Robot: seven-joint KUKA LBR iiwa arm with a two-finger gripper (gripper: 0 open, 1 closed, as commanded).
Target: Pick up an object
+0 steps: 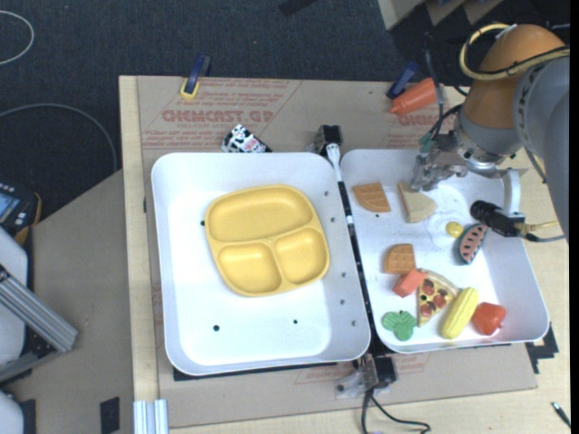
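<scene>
Gripper point(423, 175), finger state unclear, hangs just above the pale wedge point(417, 206) in the right bin point(534, 283).

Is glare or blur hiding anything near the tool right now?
Camera view: even lighting, the white right bin bright but not washed out; toy food stays distinct. The tool looks slightly soft and small above the cheese wedge, too unclear to read its state; soft shadows beneath the yellow tray.

Glossy plastic yellow plate point(265, 239), smooth white plastic bins point(181, 269).
</scene>
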